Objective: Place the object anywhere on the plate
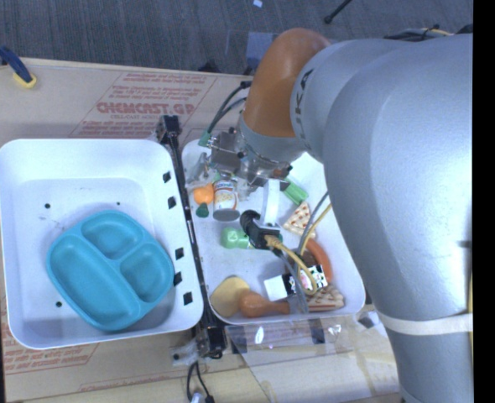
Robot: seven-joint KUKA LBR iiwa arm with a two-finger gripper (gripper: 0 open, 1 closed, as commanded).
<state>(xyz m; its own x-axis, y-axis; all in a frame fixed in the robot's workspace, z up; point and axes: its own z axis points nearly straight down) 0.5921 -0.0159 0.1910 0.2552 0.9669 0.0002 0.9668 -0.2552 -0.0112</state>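
Right now gripper (225,193) sits low in cluttered right bin (341,259) nr divider; jaw state can't tell. Blue plate (109,267) in left bin (29,175), apart.

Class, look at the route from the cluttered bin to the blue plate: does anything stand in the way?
Yes. The two bins' adjoining walls, with black clips along them, run between the toy-filled right bin and the blue plate in the left bin. An object would have to be lifted over them.
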